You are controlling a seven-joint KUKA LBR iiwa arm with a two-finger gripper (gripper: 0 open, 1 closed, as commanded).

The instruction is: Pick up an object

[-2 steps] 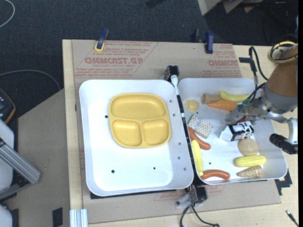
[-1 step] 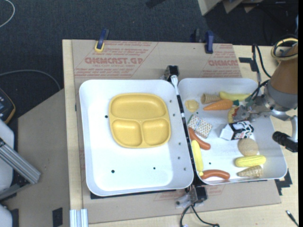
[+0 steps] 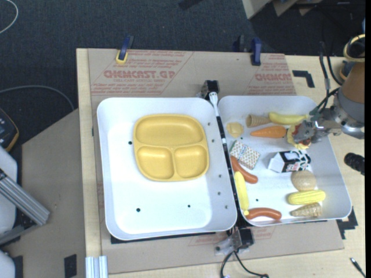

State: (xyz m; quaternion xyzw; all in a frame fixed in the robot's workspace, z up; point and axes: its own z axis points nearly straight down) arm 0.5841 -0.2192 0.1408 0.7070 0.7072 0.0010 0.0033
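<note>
Scattered across the right bin [image 3: 339, 172], right half of frame: banana [image 3: 285, 118] and carrot [image 3: 269, 132] near the top, milk carton [image 3: 286, 162] mid-bin, corn cob [image 3: 305, 197] and sausage [image 3: 264, 214] toward the bottom. All lying flat, none lifted.

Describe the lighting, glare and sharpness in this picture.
Camera view: even, soft light with faint shadows; the left bin is bright, near washed out, with a mild sheen on the yellow tray; the toy food in the right bin is small and soft-edged; the gripper is blurry.
</note>
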